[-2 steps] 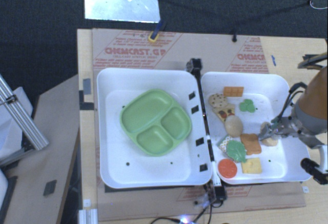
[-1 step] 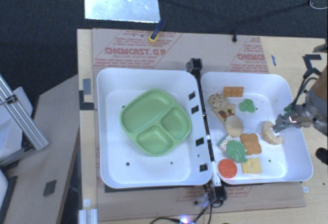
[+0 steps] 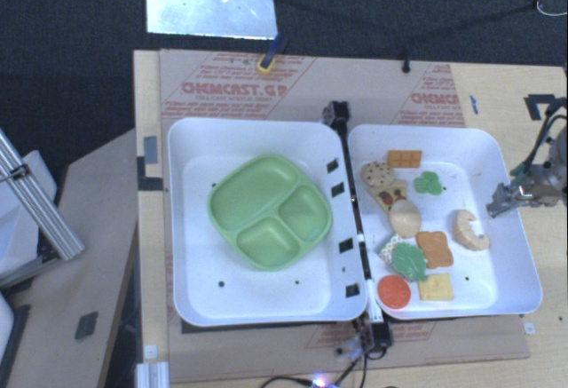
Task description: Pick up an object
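A pale green three-compartment plastic plate (image 3: 270, 212) lies in the white left bin (image 3: 191, 164). The white right bin (image 3: 506, 173) holds a red-orange disc (image 3: 394, 292), a speckled cream cookie (image 3: 377, 174), green leafy pieces (image 3: 429, 183) and an orange cracker (image 3: 404, 159).

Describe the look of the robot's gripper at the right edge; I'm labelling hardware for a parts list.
The gripper is a small metallic grey piece with darker parts, reaching over the rim of the right bin. Behind it sits a bulkier grey body, with dark cables looping above it near the frame's right edge. The picture is too blurred to make out markings or the shape of the jaws.
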Robot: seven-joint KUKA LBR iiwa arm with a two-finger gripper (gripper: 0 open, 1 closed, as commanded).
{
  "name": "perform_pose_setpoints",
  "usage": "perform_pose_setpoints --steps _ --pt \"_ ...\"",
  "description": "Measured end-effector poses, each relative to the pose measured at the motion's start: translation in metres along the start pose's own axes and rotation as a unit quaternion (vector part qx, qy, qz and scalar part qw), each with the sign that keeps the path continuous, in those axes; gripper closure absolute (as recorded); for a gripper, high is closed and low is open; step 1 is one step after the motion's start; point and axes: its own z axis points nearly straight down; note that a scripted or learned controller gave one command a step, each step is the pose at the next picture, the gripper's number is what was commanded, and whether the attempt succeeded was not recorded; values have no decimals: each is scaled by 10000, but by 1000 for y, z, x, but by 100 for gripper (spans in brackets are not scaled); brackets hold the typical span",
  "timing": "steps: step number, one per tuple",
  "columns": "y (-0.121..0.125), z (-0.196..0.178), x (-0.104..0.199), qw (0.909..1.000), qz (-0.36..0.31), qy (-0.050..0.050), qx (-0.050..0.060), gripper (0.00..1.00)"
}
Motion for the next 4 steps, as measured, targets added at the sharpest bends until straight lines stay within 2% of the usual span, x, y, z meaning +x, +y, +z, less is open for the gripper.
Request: perform_pose_setpoints --steps 1,2,3,4 --pt "19 -9 55 10000 -13 5 0 100" --pt "27 -17 104 10000 -16 7 -1 100" --pt "39 -5 160 10000 -12 7 8 100" --pt "58 -9 200 10000 -12 11 1 100"
